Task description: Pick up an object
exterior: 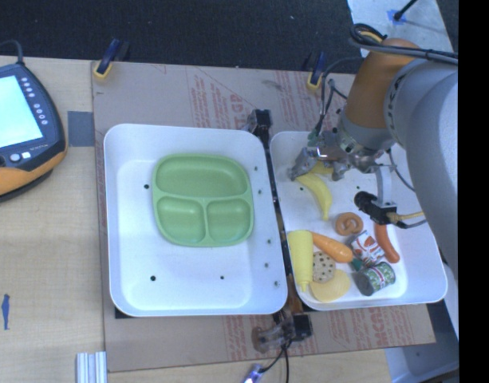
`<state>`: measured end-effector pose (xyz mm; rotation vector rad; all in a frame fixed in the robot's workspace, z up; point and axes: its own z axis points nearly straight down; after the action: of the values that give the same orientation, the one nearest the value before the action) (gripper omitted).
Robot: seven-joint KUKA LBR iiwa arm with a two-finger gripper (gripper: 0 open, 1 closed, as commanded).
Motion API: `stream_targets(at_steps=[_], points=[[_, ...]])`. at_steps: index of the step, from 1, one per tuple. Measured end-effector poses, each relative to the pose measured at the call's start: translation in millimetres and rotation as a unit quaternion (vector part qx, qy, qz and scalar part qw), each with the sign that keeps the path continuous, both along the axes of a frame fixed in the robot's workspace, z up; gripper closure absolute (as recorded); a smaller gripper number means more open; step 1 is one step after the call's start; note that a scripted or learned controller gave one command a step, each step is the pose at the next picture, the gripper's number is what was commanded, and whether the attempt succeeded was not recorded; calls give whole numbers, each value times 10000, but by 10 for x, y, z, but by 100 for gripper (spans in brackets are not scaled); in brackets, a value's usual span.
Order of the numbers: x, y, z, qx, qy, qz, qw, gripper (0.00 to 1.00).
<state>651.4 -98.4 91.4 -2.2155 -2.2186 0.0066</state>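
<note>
Low over the far end of the shallow white right bin (423, 294): grey metal claw (314, 164), on the grey arm with orange band (388, 94) reaching in from the right. Cannot tell whether apart or together; nothing seen clamped in it.

Just below the claw, touching or nearly so: yellow curved toy banana (319, 191), lying on the bin floor near the bin's left wall, tip pointing toward the near end.

Further toward the near end of the same bin:
- small brown ring donut (349, 223), close to the banana's tip
- orange toy carrot (333, 248), lying crosswise
- yellow squeeze bottle (301, 255), along the left wall, touching the carrot's end
- tan spotted cookie (325, 268), between bottle and carrot
- pale yellow flat piece (330, 290), at the near rim
- dark green-labelled can (377, 278), on its side
- red-orange sausage (387, 242), near the right side

In the shallow white left bin (132, 238): light green three-compartment plate (203, 199), flat, toward the far half.

On the wooden counter (45, 254), well left of both bins: orange-edged control pendant with lit screen (17, 130).
</note>
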Motion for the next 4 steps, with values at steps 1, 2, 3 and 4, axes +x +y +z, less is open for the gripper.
stream_targets(at_steps=[1, 2, 3, 4], points=[[-208, -54, 2, -6, -13, 10, 10000, 0], [0, -62, 1, 3, 0, 12, 10000, 0], [-278, -45, 2, -9, -13, 15, 10000, 0], [-278, -50, 106, -8, -2, 23, 10000, 100]])
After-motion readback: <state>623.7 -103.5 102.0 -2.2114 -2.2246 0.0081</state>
